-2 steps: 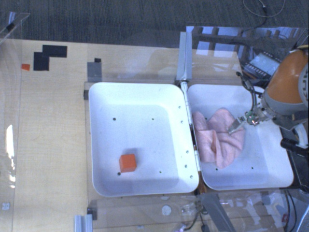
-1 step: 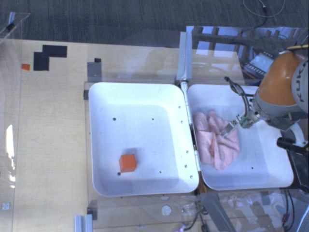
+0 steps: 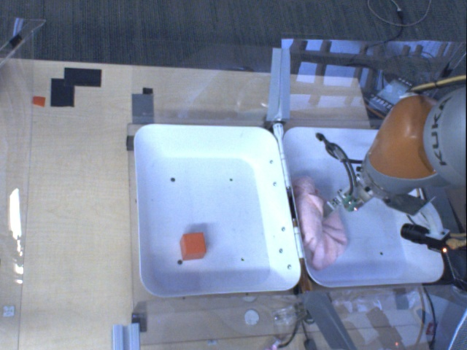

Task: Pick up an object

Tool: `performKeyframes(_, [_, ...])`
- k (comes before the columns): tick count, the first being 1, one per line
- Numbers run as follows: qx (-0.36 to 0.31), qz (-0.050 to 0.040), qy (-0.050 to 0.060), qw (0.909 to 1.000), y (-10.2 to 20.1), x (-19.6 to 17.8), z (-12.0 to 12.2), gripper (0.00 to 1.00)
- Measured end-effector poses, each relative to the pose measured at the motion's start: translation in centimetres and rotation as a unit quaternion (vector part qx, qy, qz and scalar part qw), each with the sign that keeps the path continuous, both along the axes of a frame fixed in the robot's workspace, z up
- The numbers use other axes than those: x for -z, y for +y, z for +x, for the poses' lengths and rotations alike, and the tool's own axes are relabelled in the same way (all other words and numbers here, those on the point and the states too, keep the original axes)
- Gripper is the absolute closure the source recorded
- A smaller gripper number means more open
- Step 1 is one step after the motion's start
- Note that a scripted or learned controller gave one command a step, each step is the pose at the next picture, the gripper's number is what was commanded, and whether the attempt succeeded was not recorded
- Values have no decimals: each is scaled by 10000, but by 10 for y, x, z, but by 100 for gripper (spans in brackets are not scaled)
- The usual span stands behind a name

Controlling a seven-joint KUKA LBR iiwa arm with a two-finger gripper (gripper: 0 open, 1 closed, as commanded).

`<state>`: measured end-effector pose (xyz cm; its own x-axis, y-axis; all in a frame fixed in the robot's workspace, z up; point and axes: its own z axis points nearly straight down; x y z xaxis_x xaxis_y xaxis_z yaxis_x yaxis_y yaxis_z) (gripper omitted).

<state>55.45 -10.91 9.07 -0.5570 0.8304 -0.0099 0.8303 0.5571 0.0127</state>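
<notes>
Fingers (image 3: pixel 343 203) at pink cloth (image 3: pixel 321 228) in right bin (image 3: pixel 394 272), spread too small to tell

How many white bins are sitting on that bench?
2: the left bin holds an orange block; the right bin holds a pink cloth.

A robotics lab: wooden bench (image 3: pixel 73 217), two white bins (image 3: pixel 211 144), loose cables (image 3: pixel 398 9)
</notes>
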Motion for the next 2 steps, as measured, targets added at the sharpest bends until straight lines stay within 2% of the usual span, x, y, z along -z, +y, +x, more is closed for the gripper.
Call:
performKeyframes(1, [2146, 28, 19, 9767, 17, 1, 58, 0])
performKeyframes(2, [1464, 18, -3, 9892, 14, 0, 16, 0])
